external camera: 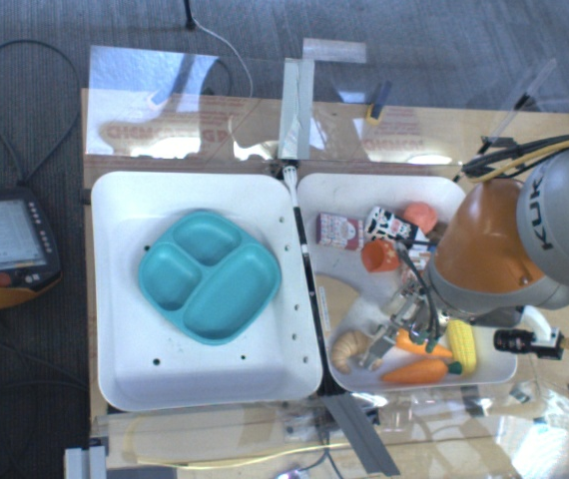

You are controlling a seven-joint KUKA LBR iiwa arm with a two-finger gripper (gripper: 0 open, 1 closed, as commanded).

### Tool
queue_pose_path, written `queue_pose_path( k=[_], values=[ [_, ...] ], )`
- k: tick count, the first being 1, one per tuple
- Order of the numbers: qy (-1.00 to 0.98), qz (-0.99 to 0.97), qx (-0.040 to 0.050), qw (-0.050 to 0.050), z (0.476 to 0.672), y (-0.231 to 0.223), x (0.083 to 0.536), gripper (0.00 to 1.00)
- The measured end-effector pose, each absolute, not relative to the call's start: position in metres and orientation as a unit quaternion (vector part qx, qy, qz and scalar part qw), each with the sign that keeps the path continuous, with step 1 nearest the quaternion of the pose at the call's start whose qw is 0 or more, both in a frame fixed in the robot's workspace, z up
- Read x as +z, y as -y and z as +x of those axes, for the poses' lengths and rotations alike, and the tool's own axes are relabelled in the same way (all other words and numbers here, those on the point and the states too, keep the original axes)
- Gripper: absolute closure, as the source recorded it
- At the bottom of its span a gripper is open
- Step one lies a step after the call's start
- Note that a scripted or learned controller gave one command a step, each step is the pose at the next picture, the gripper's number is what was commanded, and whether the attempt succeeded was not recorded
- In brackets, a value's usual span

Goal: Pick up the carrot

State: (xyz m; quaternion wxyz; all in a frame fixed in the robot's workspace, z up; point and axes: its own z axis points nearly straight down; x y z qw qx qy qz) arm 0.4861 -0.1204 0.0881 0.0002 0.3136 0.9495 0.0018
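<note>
Two white bins sit side by side on the bench. Nearest the camera, along the front wall of the right bin [484,372], lies the carrot [416,371], flat, with its green end against an upright corn cob [461,343]. A second small orange piece [411,343] lies just behind the carrot, and a tan bread roll [347,347] lies to the left. The gripper [392,329] hangs low over the roll and the orange piece; whether it is spread or clenched cannot be told. Farther back are an orange cup [378,256], a pink carton [336,231], a black-and-white carton [388,226] and a pink round piece [420,215]. The left bin [125,367] holds a teal divided plate [210,274].
</note>
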Motion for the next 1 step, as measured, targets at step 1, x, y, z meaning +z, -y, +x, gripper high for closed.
queue_pose_path(
  k=[1],
  values=[
    [-0.95,0.313,0.0013,0.002,0.4881,0.1199,0.0955,1.0]
  ],
)
